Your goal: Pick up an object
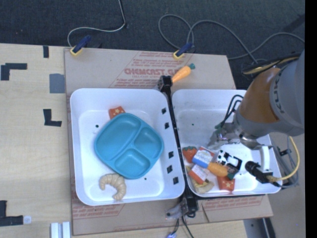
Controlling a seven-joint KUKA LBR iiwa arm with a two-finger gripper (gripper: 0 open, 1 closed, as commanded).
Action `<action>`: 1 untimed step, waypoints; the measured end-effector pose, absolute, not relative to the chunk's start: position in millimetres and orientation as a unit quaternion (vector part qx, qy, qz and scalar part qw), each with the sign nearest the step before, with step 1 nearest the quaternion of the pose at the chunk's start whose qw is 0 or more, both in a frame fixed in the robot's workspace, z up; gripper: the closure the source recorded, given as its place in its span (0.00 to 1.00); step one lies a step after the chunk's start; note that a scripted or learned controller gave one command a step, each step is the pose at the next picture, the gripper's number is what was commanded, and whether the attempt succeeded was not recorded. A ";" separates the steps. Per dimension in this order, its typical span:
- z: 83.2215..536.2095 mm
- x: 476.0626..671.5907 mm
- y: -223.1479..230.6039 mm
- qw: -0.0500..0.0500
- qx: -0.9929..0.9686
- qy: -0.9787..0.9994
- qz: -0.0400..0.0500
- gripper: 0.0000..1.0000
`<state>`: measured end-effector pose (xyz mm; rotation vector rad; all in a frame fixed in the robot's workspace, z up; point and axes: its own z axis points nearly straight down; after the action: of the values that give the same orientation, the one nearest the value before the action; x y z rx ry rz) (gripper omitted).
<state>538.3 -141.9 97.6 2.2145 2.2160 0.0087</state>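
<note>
My gripper (218, 139) hangs low in the right bin (198, 108), just above and to the right of a heap of toy food at the bin's front. The heap holds a red piece (189, 154), a blue and white box (202, 158), an orange carrot (218, 169), a red and white box (198, 174), a beige piece (203, 185) and a red strawberry (226, 184). A black and white piece (229, 159) lies right beside the gripper. The arm's wrist hides the spot under the gripper.
The left bin (79, 133) holds a blue divided plate (130, 145), a croissant (113, 185) at the front and a red piece (116, 112) tucked behind the plate. An orange toy carrot (181, 74) lies on the cardboard behind the bins. Cables trail at the back.
</note>
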 end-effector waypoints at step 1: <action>106.7 538.3 -141.4 0.004 0.707 0.708 0.003 1.00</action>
<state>538.3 -141.4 106.7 2.2146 2.2175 0.0083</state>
